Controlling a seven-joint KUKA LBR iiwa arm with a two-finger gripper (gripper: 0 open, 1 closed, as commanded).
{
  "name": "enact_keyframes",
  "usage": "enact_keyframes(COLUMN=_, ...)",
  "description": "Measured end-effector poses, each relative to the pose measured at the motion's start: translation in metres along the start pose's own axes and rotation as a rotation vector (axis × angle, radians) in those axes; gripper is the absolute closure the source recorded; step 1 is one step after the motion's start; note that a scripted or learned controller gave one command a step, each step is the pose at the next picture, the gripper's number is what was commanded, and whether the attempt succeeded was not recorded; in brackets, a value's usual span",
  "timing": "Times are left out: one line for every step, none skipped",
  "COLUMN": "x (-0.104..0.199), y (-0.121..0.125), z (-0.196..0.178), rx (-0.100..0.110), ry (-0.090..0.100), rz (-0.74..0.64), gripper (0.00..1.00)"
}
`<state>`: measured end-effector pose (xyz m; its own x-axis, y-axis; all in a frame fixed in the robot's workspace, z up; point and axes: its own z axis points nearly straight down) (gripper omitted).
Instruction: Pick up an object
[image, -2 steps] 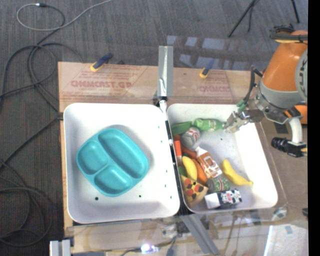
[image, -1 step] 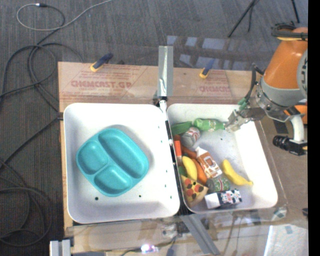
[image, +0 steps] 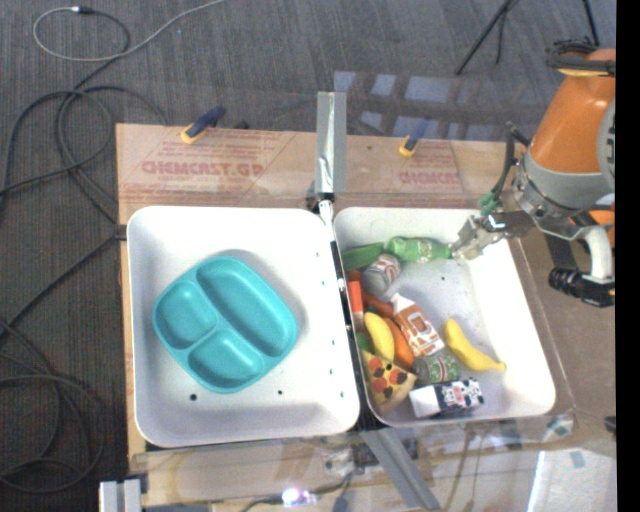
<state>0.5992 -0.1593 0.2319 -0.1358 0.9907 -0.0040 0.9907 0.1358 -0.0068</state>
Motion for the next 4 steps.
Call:
enact_keyframes(x=0.001, y=0.001, z=-0.008, rx=0.001, ry=0.000, rz=-0.002, gripper=1.00)
enact_keyframes(x=0.001, y=0.002, z=-0.017, rx=0.002, ry=0.001, rz=-0.003, gripper=1.00)
enact_keyframes(x=0.002, y=0.002, z=-0.025, rx=0.003, ry=0.002, rz=-0.005, gripper=1.00)
enact_keyframes(x=0.003, y=0.003, z=-0.033, rx=0.004, ry=0.002, rz=-0.006, gripper=1.00)
